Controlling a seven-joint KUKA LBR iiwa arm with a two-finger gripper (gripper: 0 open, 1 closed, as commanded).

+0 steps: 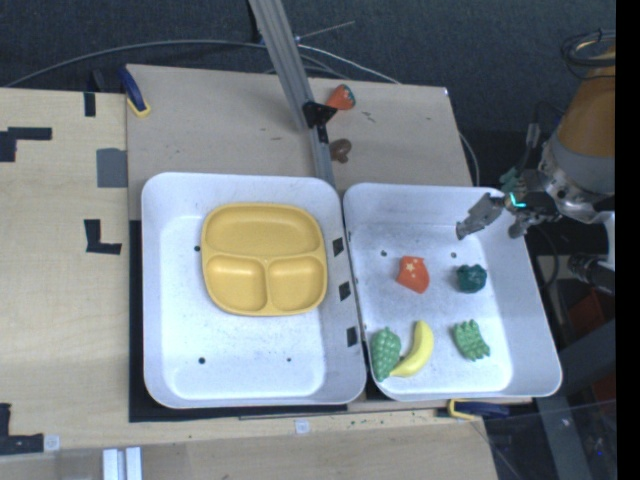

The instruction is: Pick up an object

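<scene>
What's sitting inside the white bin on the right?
In the right bin: a red toy, a dark green piece, a banana touching green grapes, and a leafy green piece. Anything under them is hidden.

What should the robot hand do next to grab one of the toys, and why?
Probably it should move down toward the dark green toy. The gripper sits high near the right bin's far edge with nothing between its fingers, and that toy is the closest one, just below it. The red toy lies a bit further left, and the banana is further still.
</scene>
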